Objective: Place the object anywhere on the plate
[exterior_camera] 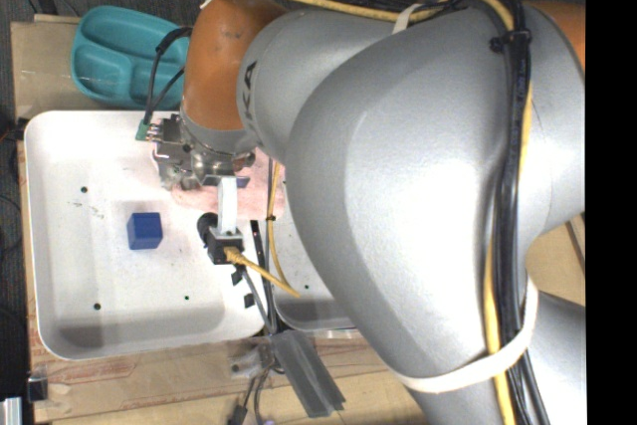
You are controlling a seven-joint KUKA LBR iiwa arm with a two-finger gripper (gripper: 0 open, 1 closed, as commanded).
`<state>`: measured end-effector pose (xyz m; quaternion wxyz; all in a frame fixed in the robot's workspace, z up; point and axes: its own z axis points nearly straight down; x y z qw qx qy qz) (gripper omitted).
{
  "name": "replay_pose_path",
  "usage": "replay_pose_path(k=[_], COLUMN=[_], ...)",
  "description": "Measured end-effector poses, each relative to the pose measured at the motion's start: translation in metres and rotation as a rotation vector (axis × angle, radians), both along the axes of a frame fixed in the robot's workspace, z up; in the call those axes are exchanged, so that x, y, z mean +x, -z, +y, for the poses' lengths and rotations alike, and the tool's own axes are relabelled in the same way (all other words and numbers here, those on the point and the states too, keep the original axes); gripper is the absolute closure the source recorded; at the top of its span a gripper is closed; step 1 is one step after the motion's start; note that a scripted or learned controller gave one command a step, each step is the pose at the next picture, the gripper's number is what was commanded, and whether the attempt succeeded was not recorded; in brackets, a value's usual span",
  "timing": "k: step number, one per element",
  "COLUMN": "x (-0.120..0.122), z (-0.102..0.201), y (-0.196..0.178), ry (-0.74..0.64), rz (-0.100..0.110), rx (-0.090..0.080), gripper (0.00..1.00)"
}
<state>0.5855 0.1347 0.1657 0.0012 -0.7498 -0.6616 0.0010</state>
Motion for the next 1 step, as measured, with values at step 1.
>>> replay_pose_path(k=[1], x=[0.0527], z=[-0.0406], y=[-0.0259], ry=[0.013], rz=[0.0], rx=[0.0], gripper=[1.0])
